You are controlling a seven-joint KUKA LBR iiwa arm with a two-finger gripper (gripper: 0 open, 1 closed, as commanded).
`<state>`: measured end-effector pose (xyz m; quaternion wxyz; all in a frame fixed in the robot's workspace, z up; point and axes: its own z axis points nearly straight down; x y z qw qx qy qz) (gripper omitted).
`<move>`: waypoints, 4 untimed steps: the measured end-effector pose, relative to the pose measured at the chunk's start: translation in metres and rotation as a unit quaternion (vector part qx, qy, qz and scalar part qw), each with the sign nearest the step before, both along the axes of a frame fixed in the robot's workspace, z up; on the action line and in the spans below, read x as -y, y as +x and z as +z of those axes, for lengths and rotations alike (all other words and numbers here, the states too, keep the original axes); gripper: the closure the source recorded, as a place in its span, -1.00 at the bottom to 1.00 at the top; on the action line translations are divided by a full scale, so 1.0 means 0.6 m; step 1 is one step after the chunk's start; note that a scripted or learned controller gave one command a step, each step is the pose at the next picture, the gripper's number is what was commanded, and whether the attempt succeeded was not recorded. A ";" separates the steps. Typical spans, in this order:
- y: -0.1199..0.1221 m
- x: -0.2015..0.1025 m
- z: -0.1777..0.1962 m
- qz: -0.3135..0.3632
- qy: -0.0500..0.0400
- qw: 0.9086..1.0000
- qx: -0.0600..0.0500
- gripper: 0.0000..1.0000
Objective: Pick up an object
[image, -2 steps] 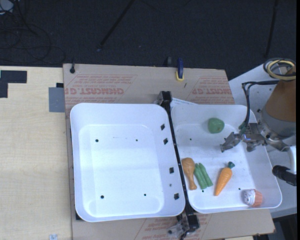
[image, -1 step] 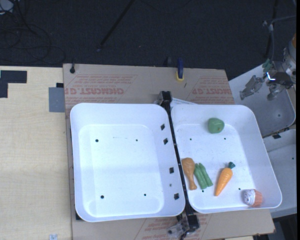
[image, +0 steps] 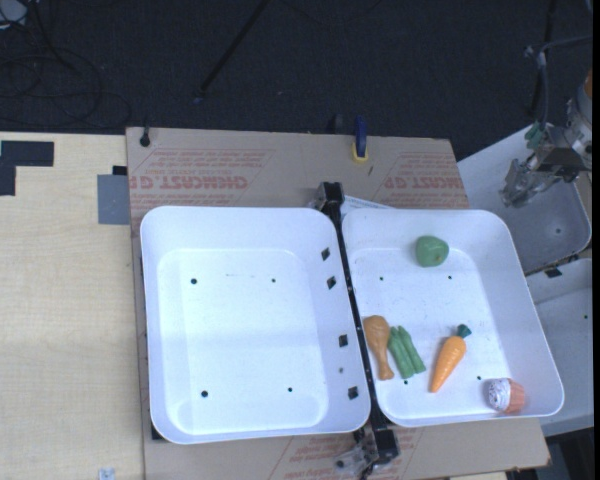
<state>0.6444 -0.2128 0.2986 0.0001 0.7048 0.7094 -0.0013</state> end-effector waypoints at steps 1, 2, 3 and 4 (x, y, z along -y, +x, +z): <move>-0.164 -0.007 0.071 -0.005 0.002 1.000 0.000 1.00; -0.251 -0.003 0.090 -0.003 0.002 1.000 -0.001 1.00; -0.281 0.000 0.082 -0.003 0.002 1.000 -0.001 1.00; -0.280 0.000 0.075 -0.003 0.001 1.000 0.000 1.00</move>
